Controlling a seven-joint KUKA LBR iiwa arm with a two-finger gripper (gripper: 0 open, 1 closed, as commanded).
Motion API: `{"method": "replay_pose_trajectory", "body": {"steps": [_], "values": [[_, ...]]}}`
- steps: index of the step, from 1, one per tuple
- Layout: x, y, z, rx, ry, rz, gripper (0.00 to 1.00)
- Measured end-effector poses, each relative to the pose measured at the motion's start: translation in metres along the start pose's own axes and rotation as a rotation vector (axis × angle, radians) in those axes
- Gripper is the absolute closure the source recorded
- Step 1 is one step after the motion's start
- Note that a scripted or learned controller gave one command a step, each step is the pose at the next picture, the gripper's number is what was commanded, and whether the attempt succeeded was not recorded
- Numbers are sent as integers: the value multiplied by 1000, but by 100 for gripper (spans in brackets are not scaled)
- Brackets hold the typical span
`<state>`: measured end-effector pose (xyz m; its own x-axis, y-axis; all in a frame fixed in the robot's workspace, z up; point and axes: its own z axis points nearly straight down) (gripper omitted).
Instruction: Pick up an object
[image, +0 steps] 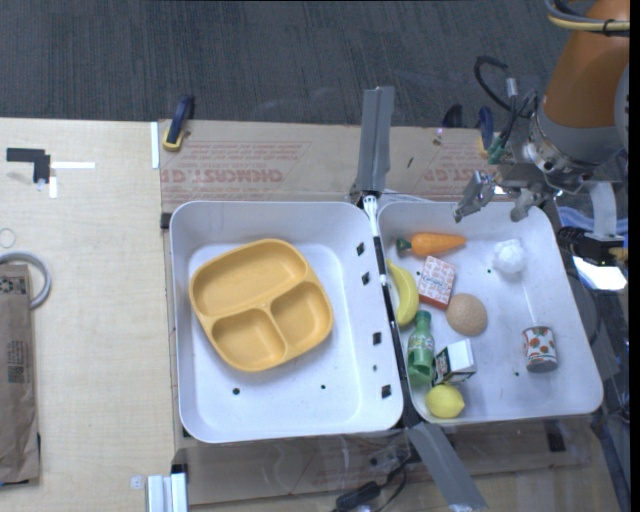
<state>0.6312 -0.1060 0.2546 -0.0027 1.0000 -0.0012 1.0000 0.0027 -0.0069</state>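
Claw (497, 200): you see it hovering over the far edge of the right bin, its two fingers spread wide with nothing between them and touching nothing.
Arm (590, 60): grey with an orange band, it comes in from your upper right.
Right bin (575, 400): this is where your pickable things lie.
Carrot (437, 243): nearest the claw, just in front of it and to its left, clear of both fingers.
White ball (509, 257): near the carrot, towards the right wall.
Other items: a banana (403, 290), a red-patterned packet (436, 281), a brown ball (466, 314), a green bottle (420, 348), a lemon (445, 401) and a small can (540, 349).
Left bin (200, 400): you find a yellow divided tray (260, 303) here.
Table (80, 250): both bins sit on it.
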Motion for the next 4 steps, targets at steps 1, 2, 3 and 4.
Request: {"method": "replay_pose_trajectory", "body": {"steps": [1, 2, 3, 4], "values": [[10, -16, 132, -4, 1, -43, 0], [6, -40, 164, -5, 1, -38, 0], [5, -40, 154, -5, 0, -35, 100], [56, 28, 62, -7, 0, 105, 100]]}}
